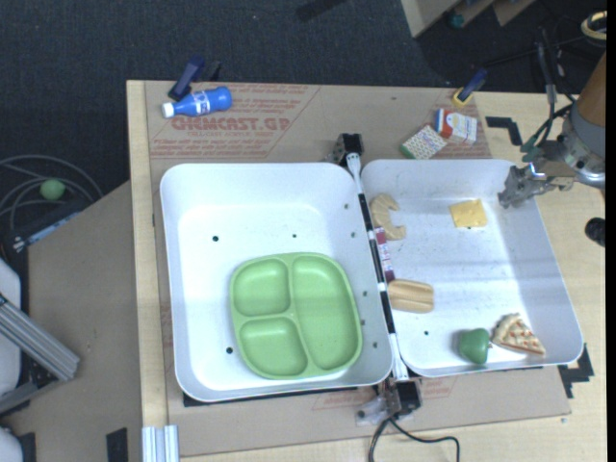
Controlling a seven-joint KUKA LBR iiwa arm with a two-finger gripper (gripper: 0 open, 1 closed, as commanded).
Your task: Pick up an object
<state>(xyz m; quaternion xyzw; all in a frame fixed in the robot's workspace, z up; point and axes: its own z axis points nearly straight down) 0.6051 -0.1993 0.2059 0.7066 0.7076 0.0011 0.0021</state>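
Several toy foods lie in the right bin [539, 258]. A tan bread piece [386, 216] rests by the left wall and a yellow cheese square [469, 214] lies toward the back. A hot dog bun [411, 295] sits at the middle left. A green pepper [473, 346] and a pizza slice [521, 335] lie side by side at the front. My gripper [516, 187] hangs at the bin's back right corner, right of the cheese and apart from it. Nothing shows in its grasp.
The left bin [192, 219] holds a green divided plate [293, 314]. Behind the bins on the cardboard lie a blue bottle [199, 102] and small cartons [441, 136]. Black clips [349, 147] join the bins at the back and front. Cables coil at the far left.
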